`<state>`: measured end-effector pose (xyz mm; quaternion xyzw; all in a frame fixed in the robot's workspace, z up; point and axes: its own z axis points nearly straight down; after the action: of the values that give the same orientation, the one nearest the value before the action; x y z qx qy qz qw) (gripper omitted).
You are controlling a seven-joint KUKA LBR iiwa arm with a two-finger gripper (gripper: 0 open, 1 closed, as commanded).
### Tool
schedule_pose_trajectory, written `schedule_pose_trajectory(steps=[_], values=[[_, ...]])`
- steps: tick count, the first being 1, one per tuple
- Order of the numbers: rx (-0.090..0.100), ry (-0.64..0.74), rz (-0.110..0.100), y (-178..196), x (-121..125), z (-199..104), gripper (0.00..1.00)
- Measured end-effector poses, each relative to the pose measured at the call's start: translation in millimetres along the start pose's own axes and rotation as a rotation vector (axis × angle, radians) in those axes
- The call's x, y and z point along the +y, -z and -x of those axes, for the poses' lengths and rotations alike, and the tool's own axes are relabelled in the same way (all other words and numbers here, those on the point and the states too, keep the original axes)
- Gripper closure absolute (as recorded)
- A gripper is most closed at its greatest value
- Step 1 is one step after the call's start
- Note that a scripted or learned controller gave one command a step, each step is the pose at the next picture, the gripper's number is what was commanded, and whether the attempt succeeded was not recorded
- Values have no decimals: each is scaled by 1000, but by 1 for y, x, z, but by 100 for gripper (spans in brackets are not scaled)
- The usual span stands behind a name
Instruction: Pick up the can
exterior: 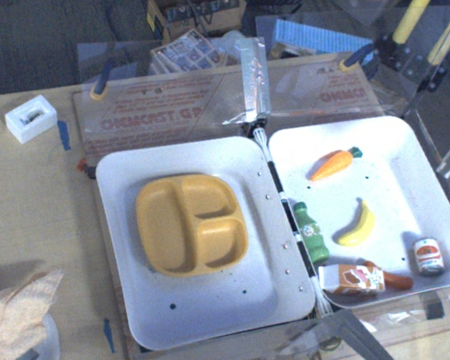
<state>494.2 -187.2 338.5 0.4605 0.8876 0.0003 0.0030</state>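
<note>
The can [428,257] I am after stands upright in the right bin [421,146], in the corner of that bin nearest the camera and farthest to the right in the camera view, close to both walls. It is short, with a red and white label and a pale top. Just to its left, along the same bin's near wall, lies a red and white packet [361,279], apart from the can by a small gap. A banana [356,225] lies near the middle of the right bin, and a carrot [331,164] lies toward its far wall, both well apart from the can. A green bottle [309,233] lies along the bin's left wall. Touching the right bin on that side is the left bin [205,325], the other of the 2, which carries a yellow tray [190,223] with 3 compartments. Well to the left of both, on the worktop [11,207], sit a small white box [31,118] and a crumpled pale cloth [14,311].
</note>
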Motion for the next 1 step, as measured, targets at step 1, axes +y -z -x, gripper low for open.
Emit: schedule_pose_trajectory(steps=[1], values=[[-3,113,1,62,-25,28,100]])
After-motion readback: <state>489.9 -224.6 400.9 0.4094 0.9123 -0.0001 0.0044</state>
